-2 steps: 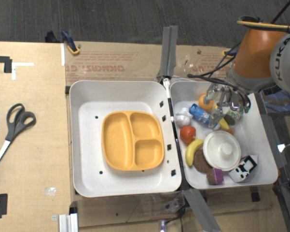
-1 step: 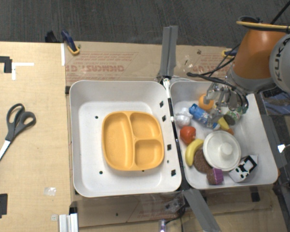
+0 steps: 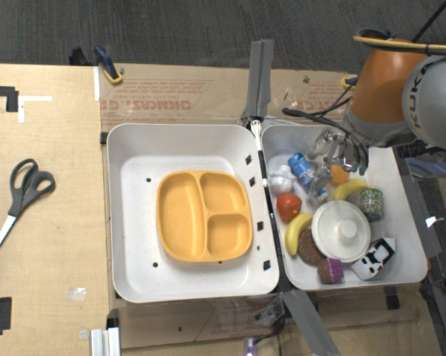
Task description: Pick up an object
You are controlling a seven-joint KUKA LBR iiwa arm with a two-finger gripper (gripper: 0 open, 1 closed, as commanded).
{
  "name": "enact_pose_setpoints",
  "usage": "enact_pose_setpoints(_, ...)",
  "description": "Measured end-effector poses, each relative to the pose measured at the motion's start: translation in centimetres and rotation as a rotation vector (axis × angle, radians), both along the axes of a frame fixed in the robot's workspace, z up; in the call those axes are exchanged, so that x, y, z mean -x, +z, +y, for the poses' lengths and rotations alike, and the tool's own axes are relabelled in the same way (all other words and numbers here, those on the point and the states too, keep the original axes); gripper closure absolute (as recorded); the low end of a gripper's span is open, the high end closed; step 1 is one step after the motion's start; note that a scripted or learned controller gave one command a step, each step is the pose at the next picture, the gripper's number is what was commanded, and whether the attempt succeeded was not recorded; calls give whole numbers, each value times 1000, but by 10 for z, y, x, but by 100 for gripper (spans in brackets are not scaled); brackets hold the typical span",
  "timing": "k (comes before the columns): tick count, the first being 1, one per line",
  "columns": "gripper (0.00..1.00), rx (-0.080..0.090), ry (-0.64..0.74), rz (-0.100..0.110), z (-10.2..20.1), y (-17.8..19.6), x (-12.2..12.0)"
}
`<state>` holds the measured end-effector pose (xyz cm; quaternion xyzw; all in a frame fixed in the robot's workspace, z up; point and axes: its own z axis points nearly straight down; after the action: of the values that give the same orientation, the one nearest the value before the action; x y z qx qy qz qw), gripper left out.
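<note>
My gripper point(image 3: 340, 156) hangs over the back of the right bin point(image 3: 404, 199), under the orange band of the arm point(image 3: 382, 87). Just below it lie a small orange object point(image 3: 340, 173) and a blue bottle point(image 3: 301, 167). Nearby are a yellow banana point(image 3: 349, 190), a round greenish can point(image 3: 369, 202), a red tomato point(image 3: 288, 205) and a white crumpled item point(image 3: 281, 180). Toward the front sit a white bowl point(image 3: 342, 230), a second banana point(image 3: 296, 233), a brown disc point(image 3: 309, 249), a purple piece point(image 3: 330, 271) and a black-and-white toy point(image 3: 375, 258).
The left bin point(image 3: 126, 199) holds a yellow divided plate point(image 3: 205, 216). Scissors point(image 3: 21, 191) lie on the wooden bench at the far left. A grey divider point(image 3: 260, 80) stands behind the bins, and cables point(image 3: 312, 113) run by the arm.
</note>
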<state>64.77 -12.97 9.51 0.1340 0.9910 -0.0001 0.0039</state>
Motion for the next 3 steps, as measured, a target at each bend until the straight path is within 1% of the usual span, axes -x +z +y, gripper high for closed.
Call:
enact_pose_setpoints(1, 0, -1, -175, 4, 30, -2, 29)
enact_pose_setpoints(2, 0, -1, -175, 4, 30, -2, 29)
enact_pose_setpoints(3, 0, -1, -341, 3, 29, -2, 56)
